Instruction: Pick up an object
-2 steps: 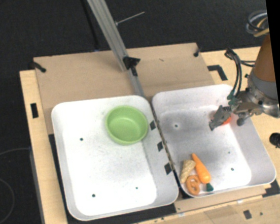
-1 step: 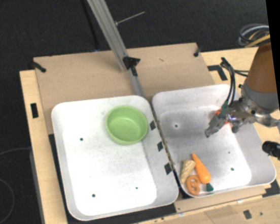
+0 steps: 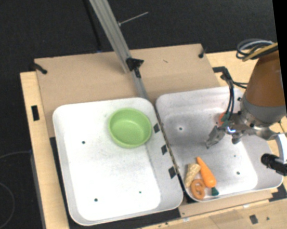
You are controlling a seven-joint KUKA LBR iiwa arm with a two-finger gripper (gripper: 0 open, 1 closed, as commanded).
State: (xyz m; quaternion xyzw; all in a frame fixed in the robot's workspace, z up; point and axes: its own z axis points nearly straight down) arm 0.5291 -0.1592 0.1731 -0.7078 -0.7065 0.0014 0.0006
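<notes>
My gripper (image 3: 222, 136) hangs over the middle of the right bin (image 3: 185, 112), on the grey arm with the orange band that comes in from the right. Its fingers stand open with nothing between them. An orange carrot (image 3: 207, 172) lies in the bin's front left corner, below and left of the gripper and apart from it. Beside the carrot are a beige bread-like piece (image 3: 191, 172) and a small orange pretzel-shaped toy (image 3: 198, 188). A green bowl (image 3: 130, 128) sits upright in the left bin (image 3: 88, 171), near its back right corner.
A slanted metal pole (image 3: 115, 36) rises from the back of the bench between the bins. A brown board (image 3: 86, 77) lies behind the bins. Cables (image 3: 253, 49) loop at the right, behind the arm.
</notes>
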